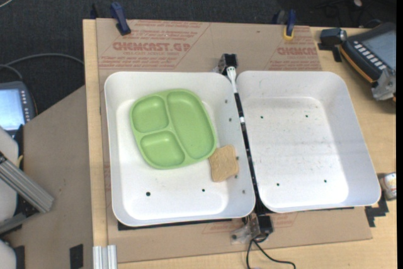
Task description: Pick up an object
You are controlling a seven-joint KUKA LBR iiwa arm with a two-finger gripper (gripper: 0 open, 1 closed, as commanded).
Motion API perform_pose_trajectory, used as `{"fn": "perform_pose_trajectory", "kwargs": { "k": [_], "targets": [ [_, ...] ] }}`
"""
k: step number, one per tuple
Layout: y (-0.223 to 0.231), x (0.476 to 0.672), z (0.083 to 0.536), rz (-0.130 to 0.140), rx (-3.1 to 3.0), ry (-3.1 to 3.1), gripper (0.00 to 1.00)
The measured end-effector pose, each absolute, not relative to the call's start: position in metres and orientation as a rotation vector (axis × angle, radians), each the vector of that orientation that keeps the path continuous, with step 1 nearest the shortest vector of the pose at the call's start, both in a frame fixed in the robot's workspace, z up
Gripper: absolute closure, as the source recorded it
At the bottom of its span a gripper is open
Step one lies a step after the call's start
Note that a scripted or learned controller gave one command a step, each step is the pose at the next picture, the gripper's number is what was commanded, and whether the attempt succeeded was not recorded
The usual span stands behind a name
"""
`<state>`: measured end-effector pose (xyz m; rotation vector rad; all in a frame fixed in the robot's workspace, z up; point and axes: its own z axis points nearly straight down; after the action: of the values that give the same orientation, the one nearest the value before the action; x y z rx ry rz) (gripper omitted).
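Two white bins are seen side by side on the counter (189,41). In the left bin (126,198) a green divided plate (173,129) lies toward the far-left — stiff, light, probably slick, best taken by its raised rim. Just beside its near-right edge lies a tan sponge-like piece (223,164), judged soft and easily pinched. The claw's state cannot be told.

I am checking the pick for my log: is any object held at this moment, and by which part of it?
Nothing is held. The green plate and the tan sponge both lie in the left bin.
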<state>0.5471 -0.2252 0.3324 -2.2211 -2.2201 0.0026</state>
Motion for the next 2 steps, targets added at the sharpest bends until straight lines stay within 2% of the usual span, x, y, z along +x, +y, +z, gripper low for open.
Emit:
{"fn": "perform_pose_trajectory", "kwargs": {
  "k": [1, 2],
  "targets": [
    [-0.224, 0.579, 0.525, -0.014, -2.234, -2.241, 1.00],
    [-0.185, 0.492, 0.485, 0.002, -2.216, -2.218, 1.00]
  ]
}}
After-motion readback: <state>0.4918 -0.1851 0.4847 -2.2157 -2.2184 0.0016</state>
